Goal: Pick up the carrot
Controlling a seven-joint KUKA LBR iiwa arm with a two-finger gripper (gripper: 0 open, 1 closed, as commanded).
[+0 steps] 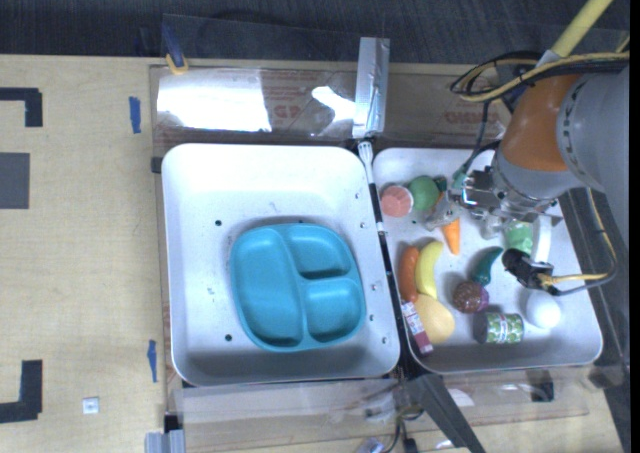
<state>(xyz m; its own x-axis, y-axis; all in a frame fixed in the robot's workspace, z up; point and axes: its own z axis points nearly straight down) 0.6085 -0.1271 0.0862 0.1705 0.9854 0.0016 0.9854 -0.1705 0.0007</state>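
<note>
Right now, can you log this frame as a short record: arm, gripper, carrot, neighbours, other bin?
arm: reaches in from the right, over the right bin
gripper: just above the carrot's top end
carrot: small, orange, pointing down, in the right bin
grasp: cannot tell
neighbours: banana lower left, green piece upper left
left bin: holds a blue divided tray

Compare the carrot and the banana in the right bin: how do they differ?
The carrot is orange, short and tapers to a point; the banana is yellow, longer and slightly curved. The carrot lies right beside the claw, while the banana lies further down the bin, next to an orange-red piece. Both are toy foods in the right bin.
</note>
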